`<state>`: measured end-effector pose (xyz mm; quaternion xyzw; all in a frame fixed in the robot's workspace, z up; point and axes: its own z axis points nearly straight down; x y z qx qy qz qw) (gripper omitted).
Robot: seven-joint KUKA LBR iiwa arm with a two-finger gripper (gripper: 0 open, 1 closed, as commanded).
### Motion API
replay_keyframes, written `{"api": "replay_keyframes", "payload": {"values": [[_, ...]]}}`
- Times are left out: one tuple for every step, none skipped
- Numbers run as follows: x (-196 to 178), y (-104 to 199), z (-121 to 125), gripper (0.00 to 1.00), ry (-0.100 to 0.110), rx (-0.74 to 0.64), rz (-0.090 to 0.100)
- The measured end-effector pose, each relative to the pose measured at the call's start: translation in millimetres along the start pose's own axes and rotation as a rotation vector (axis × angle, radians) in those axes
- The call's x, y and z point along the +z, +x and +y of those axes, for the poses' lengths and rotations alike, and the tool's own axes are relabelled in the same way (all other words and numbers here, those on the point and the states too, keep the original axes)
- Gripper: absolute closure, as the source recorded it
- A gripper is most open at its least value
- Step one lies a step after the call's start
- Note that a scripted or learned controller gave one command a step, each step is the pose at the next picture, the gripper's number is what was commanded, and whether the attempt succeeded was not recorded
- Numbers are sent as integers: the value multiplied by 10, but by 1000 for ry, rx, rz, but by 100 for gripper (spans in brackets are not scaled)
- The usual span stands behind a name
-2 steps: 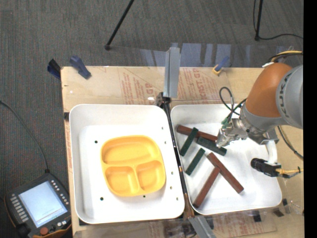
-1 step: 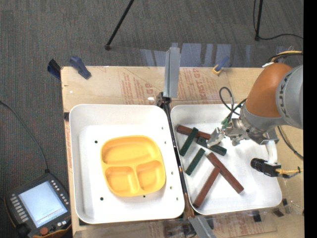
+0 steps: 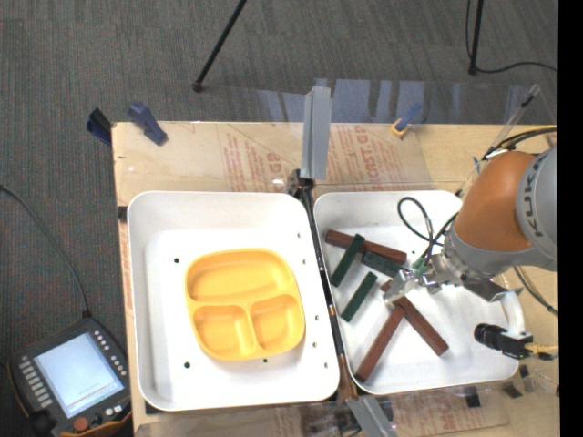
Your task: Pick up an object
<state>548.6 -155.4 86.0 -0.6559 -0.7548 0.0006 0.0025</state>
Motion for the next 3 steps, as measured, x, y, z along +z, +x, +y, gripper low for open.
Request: {"api": "replay_keyframes", "payload": {"values": [[1, 450, -599, 0, 1, 46, 0], [-90, 445, -585, 100, -2, 51, 2], [-989, 1020, -140, 100, 1, 95, -1]]}}
